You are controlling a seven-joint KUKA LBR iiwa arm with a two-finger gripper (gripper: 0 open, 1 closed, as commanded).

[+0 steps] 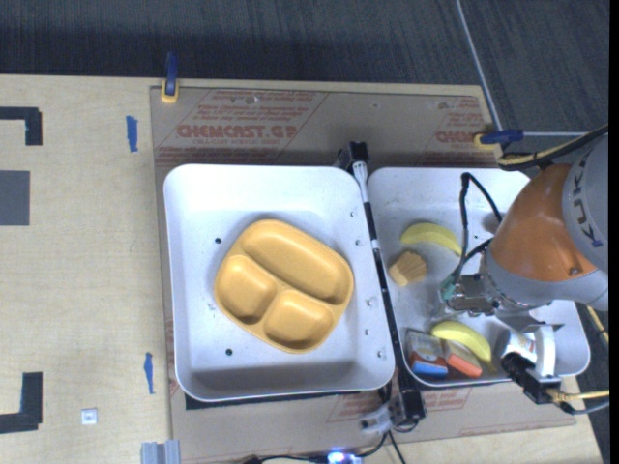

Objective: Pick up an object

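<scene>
Camera view: arm [546, 235] grey with orange band, reaching in from right over right bin [580, 351]. Gripper [462, 296] low in that bin, near its middle; state not determinable from this angle. Just below gripper: yellow banana [462, 337], long axis running left-right with slight downward slant to right, curved. Beside it toward near wall: orange carrot-like piece [465, 364], red piece [432, 367], blue piece [427, 360], lying close together, long axes roughly left-right. Above and left of gripper: second banana [431, 236], long axis left-right, and tan block [408, 268], near the dividing wall. Left bin [193, 259] carrying yellow three-compartment tray [282, 284], tilted diagonally. Tabletop [77, 278] pale wood with cardboard sheet [242, 124] under bins, blue clamps [498, 138] at edges. Dark carpeted floor [290, 17] beyond.
</scene>
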